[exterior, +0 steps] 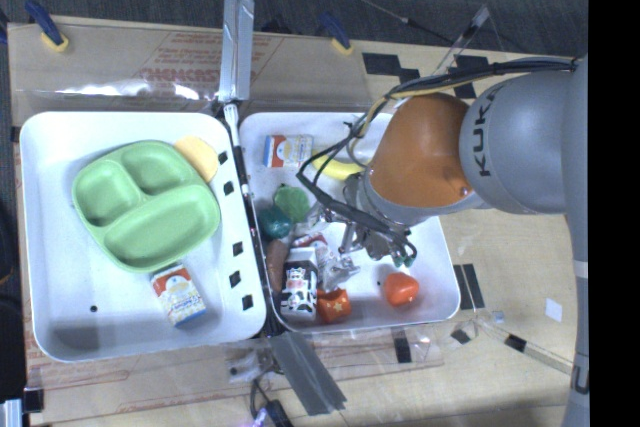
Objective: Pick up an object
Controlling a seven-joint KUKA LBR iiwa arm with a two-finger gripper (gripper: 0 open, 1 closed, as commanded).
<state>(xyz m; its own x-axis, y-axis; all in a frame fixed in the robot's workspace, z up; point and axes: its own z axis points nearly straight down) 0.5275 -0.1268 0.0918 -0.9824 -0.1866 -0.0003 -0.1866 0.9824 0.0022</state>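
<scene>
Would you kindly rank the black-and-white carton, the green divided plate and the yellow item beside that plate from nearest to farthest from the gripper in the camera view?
1. The black-and-white carton, right bin, just left of the gripper.
2. The yellow item, left bin, at the plate's upper right corner.
3. The green divided plate, left bin, farthest left.

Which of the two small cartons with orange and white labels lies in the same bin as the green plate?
The carton below the green plate in the left bin. The other carton lies at the top of the right bin.
</scene>
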